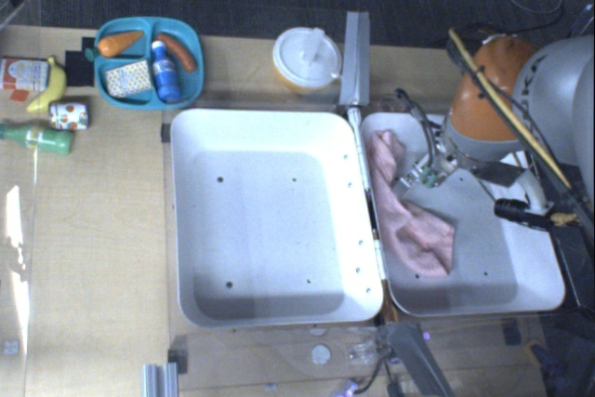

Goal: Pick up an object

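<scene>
the counter [93,228] bears two white bins. the left bin [270,293] lies beside the right bin [521,293], where a pink cloth [409,223] lies along its left side. the claw [420,174] is low at the cloth's upper edge; i cannot tell its opening.

Blue tray [191,60] w/ toy food, lidded cup [307,57], banana [48,86], can [69,115], green bottle [39,138].

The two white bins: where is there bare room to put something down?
The left bin shows only bare floor, wall to wall. The right bin is crowded along its left by the pink cloth, with the tool over its top; its bare floor lies right of the cloth, toward the near right corner.
</scene>
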Controlling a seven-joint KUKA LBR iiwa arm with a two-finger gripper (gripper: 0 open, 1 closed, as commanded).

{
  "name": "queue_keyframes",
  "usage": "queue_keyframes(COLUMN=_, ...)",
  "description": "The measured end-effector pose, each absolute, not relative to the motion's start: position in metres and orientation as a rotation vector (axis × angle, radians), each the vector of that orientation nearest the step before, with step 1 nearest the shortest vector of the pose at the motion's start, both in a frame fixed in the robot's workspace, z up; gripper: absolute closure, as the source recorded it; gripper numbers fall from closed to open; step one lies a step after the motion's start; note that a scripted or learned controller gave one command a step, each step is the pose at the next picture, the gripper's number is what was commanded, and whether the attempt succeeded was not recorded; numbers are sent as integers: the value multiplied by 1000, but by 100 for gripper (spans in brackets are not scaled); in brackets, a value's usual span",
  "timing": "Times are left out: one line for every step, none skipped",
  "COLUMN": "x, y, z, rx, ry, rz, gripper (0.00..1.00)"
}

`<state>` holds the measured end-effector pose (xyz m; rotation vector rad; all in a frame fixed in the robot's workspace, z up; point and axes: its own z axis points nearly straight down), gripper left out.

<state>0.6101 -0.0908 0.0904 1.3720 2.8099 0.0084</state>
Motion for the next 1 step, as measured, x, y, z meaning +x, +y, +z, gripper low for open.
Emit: queue_keyframes(x=643, y=-95, z=89, rx=1866, ry=2517, rz=8, gripper=0)
